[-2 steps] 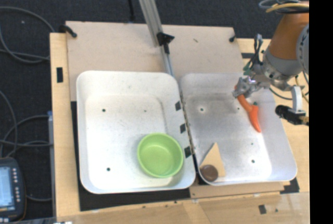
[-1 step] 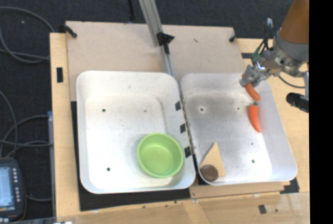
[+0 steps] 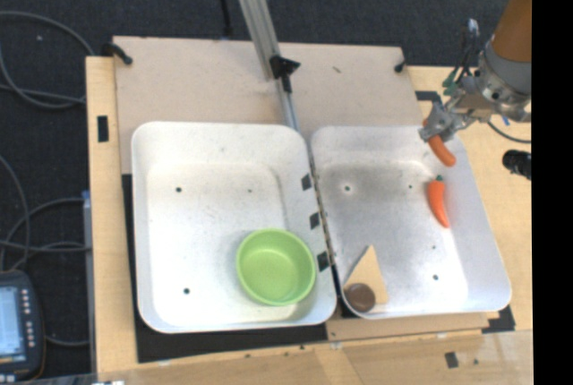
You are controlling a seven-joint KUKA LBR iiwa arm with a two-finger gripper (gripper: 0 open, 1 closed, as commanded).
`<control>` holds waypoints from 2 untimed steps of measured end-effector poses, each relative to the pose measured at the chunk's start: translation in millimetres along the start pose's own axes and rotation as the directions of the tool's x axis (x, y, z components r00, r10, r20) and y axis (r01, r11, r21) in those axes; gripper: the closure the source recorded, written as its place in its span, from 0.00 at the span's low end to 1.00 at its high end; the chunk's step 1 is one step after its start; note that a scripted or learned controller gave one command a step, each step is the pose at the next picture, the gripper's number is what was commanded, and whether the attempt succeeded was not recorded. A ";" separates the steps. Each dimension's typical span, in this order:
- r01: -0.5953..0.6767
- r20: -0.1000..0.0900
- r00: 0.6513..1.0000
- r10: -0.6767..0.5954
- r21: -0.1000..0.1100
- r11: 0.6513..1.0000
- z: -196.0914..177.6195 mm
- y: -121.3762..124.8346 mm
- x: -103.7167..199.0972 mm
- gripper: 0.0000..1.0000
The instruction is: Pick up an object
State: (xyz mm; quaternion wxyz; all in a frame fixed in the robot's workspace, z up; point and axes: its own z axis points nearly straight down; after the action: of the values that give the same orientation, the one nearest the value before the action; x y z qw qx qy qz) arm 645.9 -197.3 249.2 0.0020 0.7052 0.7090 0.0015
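My gripper (image 3: 436,134) hangs over the far right corner of the right bin (image 3: 394,168). It is shut on the top end of a small orange carrot-shaped piece (image 3: 443,152), which slants down and to the right below the fingers. A second orange carrot-shaped piece (image 3: 438,202) lies on the bin floor just in front of it, near the right wall. A tan wedge (image 3: 369,270) and a brown round piece (image 3: 360,295) sit at the near left corner of the same bin.
A green bowl (image 3: 276,265) sits in the near right part of the left bin (image 3: 179,168). A slanted aluminium post (image 3: 255,7) rises behind the bins, its foot at their shared far edge.
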 end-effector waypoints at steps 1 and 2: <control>0.002 -0.002 1.000 -0.002 0.003 1.000 -9.3 2.2 55.7 1.00; 0.001 -0.001 1.000 -0.001 0.004 1.000 -4.2 13.2 99.6 1.00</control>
State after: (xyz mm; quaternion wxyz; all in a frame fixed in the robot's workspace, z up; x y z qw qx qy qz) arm 658.6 -97.7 253.4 0.0001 0.7049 0.7093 0.0003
